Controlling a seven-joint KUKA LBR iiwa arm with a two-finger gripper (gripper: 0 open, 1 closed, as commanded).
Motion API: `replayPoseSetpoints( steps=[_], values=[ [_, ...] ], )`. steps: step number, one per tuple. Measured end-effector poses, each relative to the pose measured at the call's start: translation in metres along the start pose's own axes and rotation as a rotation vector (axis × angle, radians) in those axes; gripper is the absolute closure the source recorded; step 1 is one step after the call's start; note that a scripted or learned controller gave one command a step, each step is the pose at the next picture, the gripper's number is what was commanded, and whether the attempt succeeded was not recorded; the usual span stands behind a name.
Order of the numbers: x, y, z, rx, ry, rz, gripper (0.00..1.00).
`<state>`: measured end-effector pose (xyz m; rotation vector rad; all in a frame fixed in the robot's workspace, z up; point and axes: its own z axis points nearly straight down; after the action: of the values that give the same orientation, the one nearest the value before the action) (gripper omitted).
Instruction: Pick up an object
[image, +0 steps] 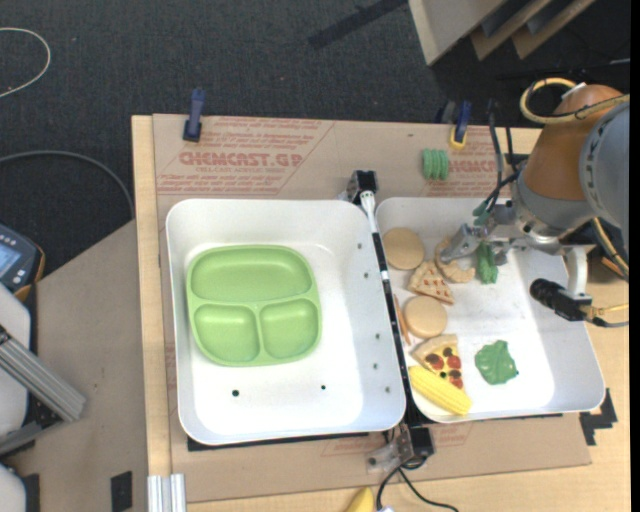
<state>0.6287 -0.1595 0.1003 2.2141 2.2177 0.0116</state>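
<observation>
Green divided plate (254, 304) lies in the left bin (190, 225). Toy food fills the right bin (560, 380): two round cookies (404, 248), pizza slices (430, 283), corn (439, 391), a green leaf (496, 362). At that bin's far side the gripper (478, 250) is low, clenched on a green piece (487, 265).

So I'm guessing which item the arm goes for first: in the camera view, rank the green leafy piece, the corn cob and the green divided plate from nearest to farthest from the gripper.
Measured from the gripper, over the right bin's upper part:
1. Green leafy piece, right bin, toward its lower edge.
2. Corn cob, right bin's lower left corner.
3. Green divided plate, in the left bin, clearly farthest.
</observation>
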Motion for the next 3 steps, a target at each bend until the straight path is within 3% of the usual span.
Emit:
replayPoseSetpoints(
  steps=[1, 2, 3],
  values=[
    [0.049, 0.024, 0.015, 0.005, 0.001, -0.004, 0.0],
    [-0.016, 0.038, 0.015, 0.006, -0.003, 0.006, 0.0],
    [-0.013, 0.039, 0.004, 0.005, -0.003, 0.001, 1.0]
  ],
)
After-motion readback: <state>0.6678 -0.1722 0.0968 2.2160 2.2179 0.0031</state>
